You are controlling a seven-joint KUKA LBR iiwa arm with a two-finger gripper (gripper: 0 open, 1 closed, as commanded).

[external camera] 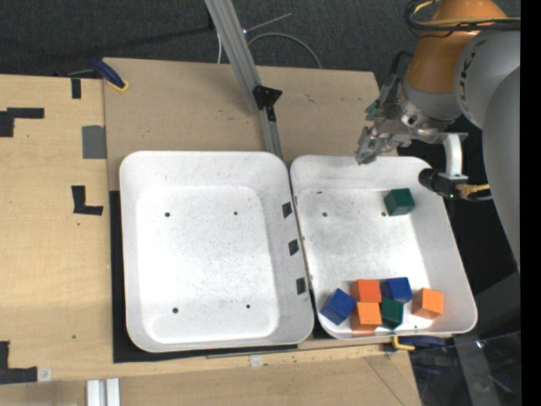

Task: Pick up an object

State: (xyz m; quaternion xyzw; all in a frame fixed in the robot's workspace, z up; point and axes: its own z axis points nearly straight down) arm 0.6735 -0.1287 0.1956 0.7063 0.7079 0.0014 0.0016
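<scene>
We cannot tell how the fingers (368, 152) stand; they hover over the right bin's (439, 227) far rim, green cube (399, 200) just below.

Smooth white plastic bins (203, 163) — faintly speckled, matt pale wooden bench (51, 252), grey metal pole (232, 36), glossy orange arm band (444, 53)

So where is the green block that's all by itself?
The lone green block sits in the right bin, near its far right corner, apart from the cluster of blocks along the near edge and just below the gripper.
</scene>
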